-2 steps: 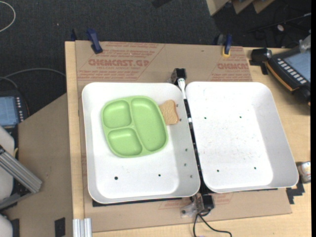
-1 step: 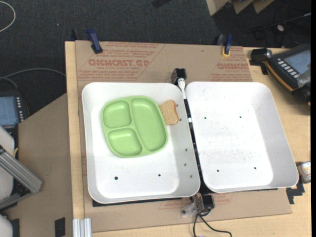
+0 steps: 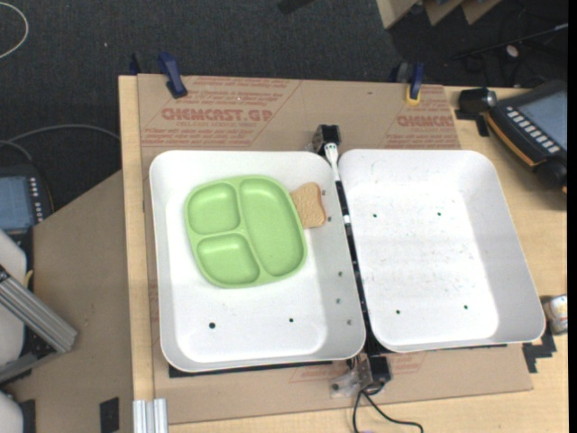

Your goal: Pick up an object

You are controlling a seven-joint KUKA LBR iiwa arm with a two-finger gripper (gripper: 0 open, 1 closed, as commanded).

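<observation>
Your fingers have nothing to report yet, so you cannot tell how they stand, and I judge the pick as not begun. The candidates both lie in the left bin (image 3: 180, 332): a green divided plate (image 3: 245, 231) toward its far half, and a small tan biscuit-like piece (image 3: 310, 205) touching the plate's right rim, near the bin's far right corner beside the seam with the right bin (image 3: 505, 242). Everything is left to do: the approach, the closing and the lift.
</observation>
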